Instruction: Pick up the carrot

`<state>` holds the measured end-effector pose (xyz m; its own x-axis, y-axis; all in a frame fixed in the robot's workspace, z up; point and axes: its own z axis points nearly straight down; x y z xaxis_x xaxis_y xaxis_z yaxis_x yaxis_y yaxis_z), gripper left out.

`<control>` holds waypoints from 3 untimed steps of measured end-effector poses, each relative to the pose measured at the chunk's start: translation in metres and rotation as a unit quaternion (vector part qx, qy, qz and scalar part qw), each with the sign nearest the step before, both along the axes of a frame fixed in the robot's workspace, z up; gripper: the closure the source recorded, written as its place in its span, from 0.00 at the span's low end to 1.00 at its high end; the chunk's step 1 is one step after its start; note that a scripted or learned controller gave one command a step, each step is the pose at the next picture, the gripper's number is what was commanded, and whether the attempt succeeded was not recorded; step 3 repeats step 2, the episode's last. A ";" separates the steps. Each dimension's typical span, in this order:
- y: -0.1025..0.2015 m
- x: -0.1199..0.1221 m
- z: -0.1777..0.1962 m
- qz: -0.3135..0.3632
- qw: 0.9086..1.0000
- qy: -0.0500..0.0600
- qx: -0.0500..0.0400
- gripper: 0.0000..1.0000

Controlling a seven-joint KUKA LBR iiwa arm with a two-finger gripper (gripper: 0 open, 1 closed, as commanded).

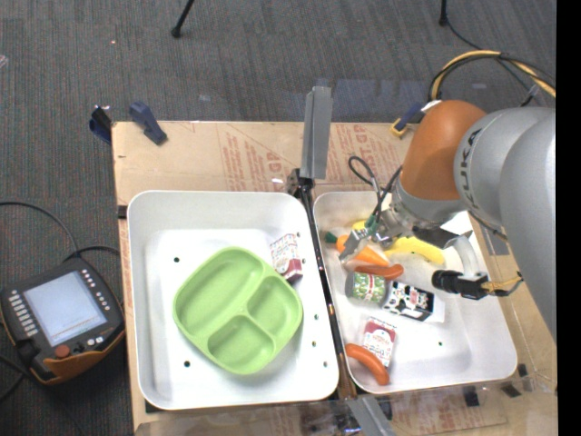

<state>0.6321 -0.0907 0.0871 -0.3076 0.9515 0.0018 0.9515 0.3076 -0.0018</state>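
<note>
The carrot (370, 256) is an orange wedge lying in the upper left part of the right bin (481, 352), its small green top end (332, 237) close to the bin's left wall. My gripper (361, 238) is low over the carrot's upper end, right at it. The arm's grey and orange wrist (440, 157) leans in from the right and hides the bin's back part. Whether the carrot is between the gripper's tips is not visible.
Crowded around the carrot are a red sausage (379, 270), a green can (368, 286), a black-and-white carton (410, 300) and a yellow banana (419, 247). Nearer the front lie a red packet (379, 338) and another sausage (368, 364). The left bin (154, 234) holds a green divided plate (238, 309) and a small carton (288, 252).
</note>
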 end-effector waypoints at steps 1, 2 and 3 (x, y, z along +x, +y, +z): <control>0.000 0.000 0.009 -0.001 1.000 0.001 0.001 1.00; 0.049 0.012 0.126 0.029 1.000 -0.001 0.000 1.00; 0.049 0.012 0.126 0.029 1.000 -0.001 0.000 1.00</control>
